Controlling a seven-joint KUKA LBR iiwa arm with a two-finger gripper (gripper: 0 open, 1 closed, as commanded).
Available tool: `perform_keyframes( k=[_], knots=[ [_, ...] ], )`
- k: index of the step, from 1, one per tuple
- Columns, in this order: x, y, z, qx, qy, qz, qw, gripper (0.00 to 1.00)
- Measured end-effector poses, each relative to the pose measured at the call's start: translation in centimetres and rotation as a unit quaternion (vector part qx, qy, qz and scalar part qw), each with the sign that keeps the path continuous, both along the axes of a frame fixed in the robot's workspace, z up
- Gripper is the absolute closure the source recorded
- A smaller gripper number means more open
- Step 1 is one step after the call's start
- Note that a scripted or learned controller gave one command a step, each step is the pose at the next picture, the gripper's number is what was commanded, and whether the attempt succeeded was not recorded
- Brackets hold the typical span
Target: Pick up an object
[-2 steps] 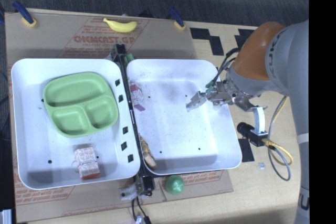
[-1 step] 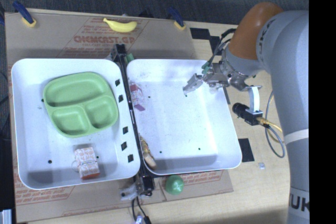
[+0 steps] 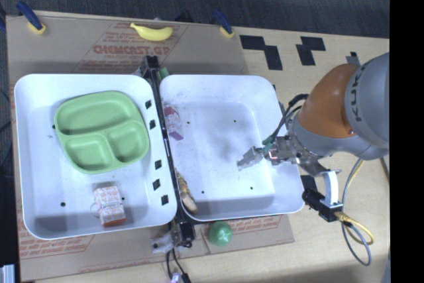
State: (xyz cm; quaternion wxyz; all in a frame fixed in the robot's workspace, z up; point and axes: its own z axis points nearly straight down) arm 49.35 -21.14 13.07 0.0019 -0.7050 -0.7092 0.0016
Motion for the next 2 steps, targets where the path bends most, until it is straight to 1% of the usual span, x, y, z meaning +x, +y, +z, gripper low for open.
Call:
perform_keyframes(
  k=[1,2],
  knots=[
    [1.4,0.0,-3.0,0.0004,0.0,0.001,1.0,0.0],
    [6.5,0.1,0.9,0.0003,-0.002,-0.001,1.0,0.0]
  ],
)
